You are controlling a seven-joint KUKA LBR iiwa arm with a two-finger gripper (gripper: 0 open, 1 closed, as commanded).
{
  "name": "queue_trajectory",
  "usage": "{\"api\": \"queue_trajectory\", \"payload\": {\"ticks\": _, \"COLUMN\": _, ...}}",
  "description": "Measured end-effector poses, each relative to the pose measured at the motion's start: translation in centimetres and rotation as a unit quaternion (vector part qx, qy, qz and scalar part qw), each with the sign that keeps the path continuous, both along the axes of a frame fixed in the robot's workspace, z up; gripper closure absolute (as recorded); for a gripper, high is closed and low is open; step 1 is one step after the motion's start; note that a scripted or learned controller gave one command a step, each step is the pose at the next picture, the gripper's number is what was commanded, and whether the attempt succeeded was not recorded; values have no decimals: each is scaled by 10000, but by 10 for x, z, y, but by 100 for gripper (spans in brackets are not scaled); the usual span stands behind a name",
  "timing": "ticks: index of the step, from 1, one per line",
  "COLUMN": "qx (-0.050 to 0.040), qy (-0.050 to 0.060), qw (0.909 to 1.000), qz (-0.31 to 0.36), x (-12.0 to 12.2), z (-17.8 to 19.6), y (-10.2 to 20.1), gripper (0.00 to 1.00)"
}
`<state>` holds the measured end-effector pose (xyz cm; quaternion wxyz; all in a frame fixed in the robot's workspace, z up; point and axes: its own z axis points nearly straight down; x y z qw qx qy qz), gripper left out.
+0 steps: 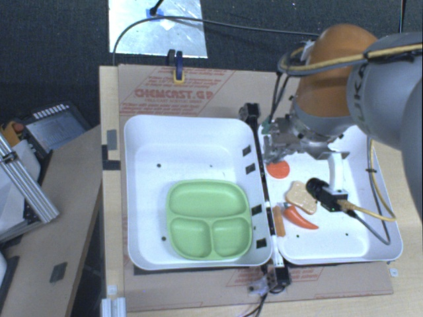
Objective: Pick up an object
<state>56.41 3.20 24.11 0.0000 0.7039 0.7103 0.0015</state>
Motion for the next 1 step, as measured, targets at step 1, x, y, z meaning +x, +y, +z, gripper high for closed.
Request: {"api": "queue_trajectory", "payload": {"ticks": 1, "qx": 1, "qy": 9, "qw": 10000, "qz": 1, "x": 4, "z": -14, "y": 52, "gripper": 100}}
